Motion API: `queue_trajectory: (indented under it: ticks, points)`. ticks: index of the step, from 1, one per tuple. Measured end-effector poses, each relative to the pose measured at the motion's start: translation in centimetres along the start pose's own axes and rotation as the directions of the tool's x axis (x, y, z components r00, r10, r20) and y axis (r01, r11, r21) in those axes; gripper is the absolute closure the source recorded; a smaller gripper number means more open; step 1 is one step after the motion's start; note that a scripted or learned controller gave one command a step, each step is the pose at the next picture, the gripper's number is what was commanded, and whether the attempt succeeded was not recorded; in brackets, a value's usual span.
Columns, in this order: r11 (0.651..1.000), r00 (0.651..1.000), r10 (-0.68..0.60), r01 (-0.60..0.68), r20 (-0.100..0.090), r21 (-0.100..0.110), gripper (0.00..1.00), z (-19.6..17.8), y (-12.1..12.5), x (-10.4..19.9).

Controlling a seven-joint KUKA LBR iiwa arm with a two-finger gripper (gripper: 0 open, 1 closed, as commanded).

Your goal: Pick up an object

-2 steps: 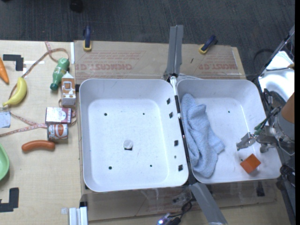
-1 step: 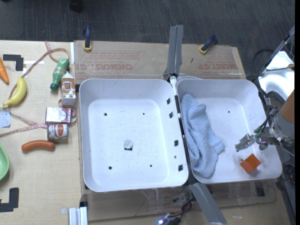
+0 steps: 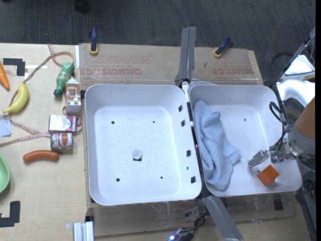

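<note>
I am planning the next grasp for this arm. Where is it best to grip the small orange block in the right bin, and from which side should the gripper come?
Probably from above, closing across two opposite flat sides of the orange block. It lies low on the floor of the right bin, near the front wall, so a sideways approach looks cramped. The gripper is just beside it.

The tabletop [image 3: 37, 195] is of light wood. Two white bins, the left bin [image 3: 90, 149] and the right bin [image 3: 235, 90], are placed on cardboard [image 3: 135, 64]. Beside them (on the left) a banana [image 3: 17, 99], a carrot [image 3: 4, 77], a green bottle [image 3: 63, 77], a small carton [image 3: 73, 98], a can [image 3: 61, 141] and a sausage [image 3: 41, 156] are laid.
</note>
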State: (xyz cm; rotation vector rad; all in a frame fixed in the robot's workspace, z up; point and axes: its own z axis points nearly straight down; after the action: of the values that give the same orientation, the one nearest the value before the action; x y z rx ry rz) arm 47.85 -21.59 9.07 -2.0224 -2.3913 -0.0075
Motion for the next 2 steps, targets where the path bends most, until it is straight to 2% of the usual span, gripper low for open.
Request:
queue_trajectory:
  ticks: [1, 2]
  points:
    - [0.989, 0.989, -0.149, 0.149, 0.004, 0.001, 0.00, 0.0, -0.1, -0.2]
    - [0.978, 0.978, -0.209, 0.209, 0.010, 0.000, 0.00, 0.0, 0.4, 3.0]
